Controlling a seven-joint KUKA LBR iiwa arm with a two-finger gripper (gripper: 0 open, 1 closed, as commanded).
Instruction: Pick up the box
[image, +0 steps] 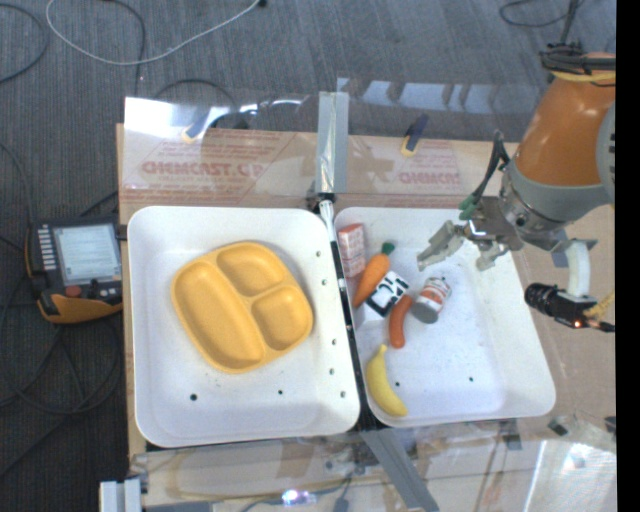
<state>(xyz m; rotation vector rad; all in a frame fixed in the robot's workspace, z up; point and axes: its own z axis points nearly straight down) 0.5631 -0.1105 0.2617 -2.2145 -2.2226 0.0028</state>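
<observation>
Camera view shows the gripper (462, 246) hovering over the far part of the right bin (500, 385), its two pale fingers (438, 246) spread apart with nothing between them. Behind it the wrist widens into a rounded orange band and grey housing, and the arm slants in from the right. Left of the gripper, well apart from it, the box (350, 250) stands against the bin's left wall: a small red and white carton with flat printed faces. Just beside it lies a carrot (371, 279), tapered and smooth, then a black and white block (389, 292), a sausage (399, 321) and a short can (430, 299) on its side. A glossy banana (384, 382) curves nearer. The left bin (160, 400) holds a moulded yellow plate (241, 304) with three compartments.
</observation>
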